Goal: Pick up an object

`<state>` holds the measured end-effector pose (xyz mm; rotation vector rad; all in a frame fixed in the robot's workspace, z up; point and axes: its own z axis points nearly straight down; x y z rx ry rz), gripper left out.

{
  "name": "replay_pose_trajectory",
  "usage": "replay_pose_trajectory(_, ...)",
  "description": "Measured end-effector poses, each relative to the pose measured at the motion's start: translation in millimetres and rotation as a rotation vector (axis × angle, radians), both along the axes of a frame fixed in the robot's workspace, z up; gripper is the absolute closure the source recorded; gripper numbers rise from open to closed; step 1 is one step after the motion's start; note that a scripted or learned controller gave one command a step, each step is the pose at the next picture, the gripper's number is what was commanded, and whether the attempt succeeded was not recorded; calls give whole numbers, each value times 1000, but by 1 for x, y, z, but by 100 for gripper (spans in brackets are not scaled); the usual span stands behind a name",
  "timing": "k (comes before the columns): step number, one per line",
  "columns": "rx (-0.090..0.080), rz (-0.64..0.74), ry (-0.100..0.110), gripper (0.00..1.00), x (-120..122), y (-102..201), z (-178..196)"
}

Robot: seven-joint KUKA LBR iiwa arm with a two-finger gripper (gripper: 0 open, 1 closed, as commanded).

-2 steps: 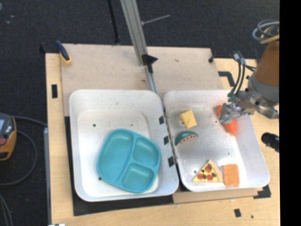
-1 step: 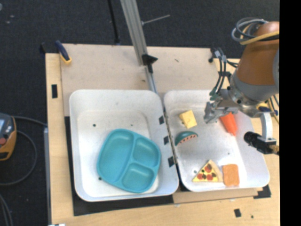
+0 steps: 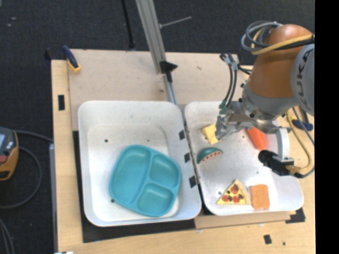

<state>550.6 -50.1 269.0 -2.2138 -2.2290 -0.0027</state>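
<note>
Over the right bin, dark floor all round the bench.
My gripper (image 3: 221, 127) hangs above the right bin (image 3: 286, 194); whether it's clenched or released, I cannot tell. The yellow piece (image 3: 210, 133) lies just beside it, the teal plate (image 3: 145, 180) well apart.

Little legible text is found. At the right edge of the frame, part of dark lettering is seen on the grey casing of the arm (image 3: 306, 78), just below the orange band; what looks like a "U" and part of a "K" are made out, cut off by the frame edge. No labels, numbers or brand marks are readable on the two white bins (image 3: 90, 115), the teal divided plate (image 3: 145, 180), the toy items or the bench (image 3: 106, 73).
</note>
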Motion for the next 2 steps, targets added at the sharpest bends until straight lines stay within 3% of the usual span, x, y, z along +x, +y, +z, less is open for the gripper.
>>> replay_pose_trajectory(1,0,1,0,100,-14,59,-6)
replay_pose_trajectory(2,0,1,0,100,-12,113,-7)
